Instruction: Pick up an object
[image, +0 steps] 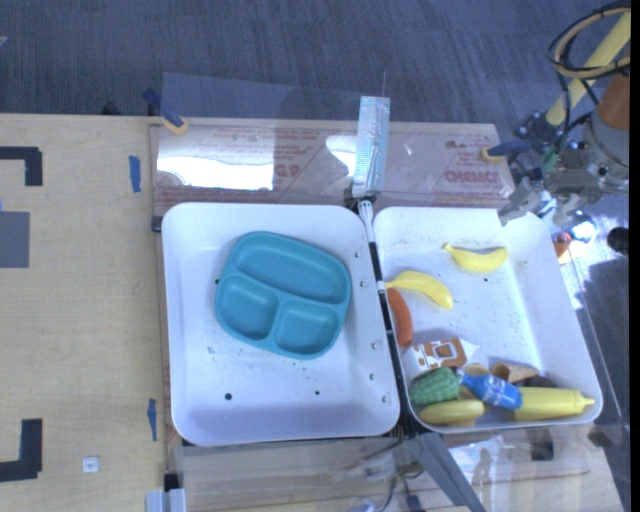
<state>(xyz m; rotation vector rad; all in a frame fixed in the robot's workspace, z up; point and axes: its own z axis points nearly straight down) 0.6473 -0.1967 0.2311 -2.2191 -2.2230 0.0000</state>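
Your gripper (548, 196) hangs over the far right corner of the right bin (535, 300), above the rim and touching nothing; whether it is released or clenched you cannot tell from this slant, so treat it as unconfirmed and open it wide before descending.

Nearest to it lies a yellow banana (478, 258), alone on bare white floor; a second banana (422, 287) sits a little further in, just beside an orange carrot (401, 316) that runs along the divider. Any of these would serve as the object; the first banana looks the best choice, since it stands apart from its neighbours and from the walls.

Come straight down over its middle and close across its narrow width, not along the curve; a grasp near a tip would likely let it swing or slip.

Avoid the near corner, I would judge; the small carton (440, 353), green toy (435, 386), blue piece (492, 390) and yellow bottle (550, 402) crowd together there, touching; a descent there risks pinching two at once or jamming on the wall.

The left bin (190, 330) holds a blue divided plate (283, 293); flat and wide, a poor target.
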